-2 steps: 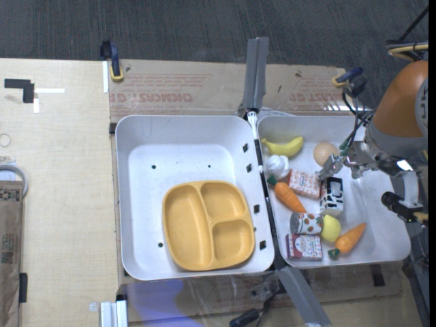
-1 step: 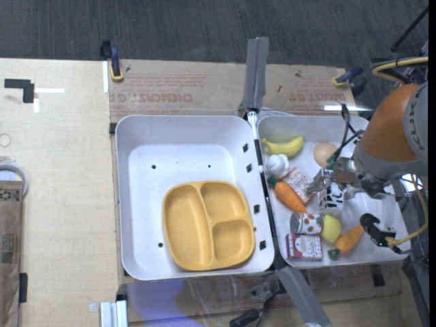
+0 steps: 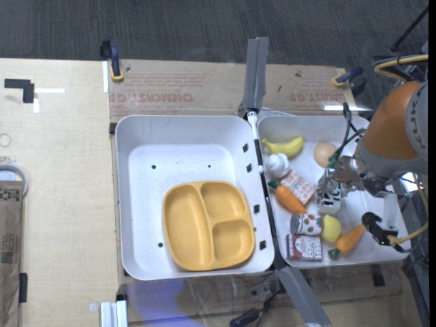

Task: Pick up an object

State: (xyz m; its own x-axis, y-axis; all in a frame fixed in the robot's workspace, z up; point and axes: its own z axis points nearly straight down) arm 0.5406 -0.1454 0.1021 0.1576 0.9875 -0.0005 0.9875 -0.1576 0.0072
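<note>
Tray point(image 3: 208, 223) in L bin point(image 3: 136, 155); banana point(image 3: 286, 146), carrots point(image 3: 289, 198) in R bin point(image 3: 300, 120).

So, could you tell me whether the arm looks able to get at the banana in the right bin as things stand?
Probably yes. The banana lies uncovered near the back of the right bin, with nothing on top of it. The tool hovers over the same bin, nearer the front, and the white item beside the banana leaves its top free.

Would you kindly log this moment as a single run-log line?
arm: over right bin | gripper: low among toys, near carrot | grasp: unconfirmed | left bin: yellow divided plate
</note>
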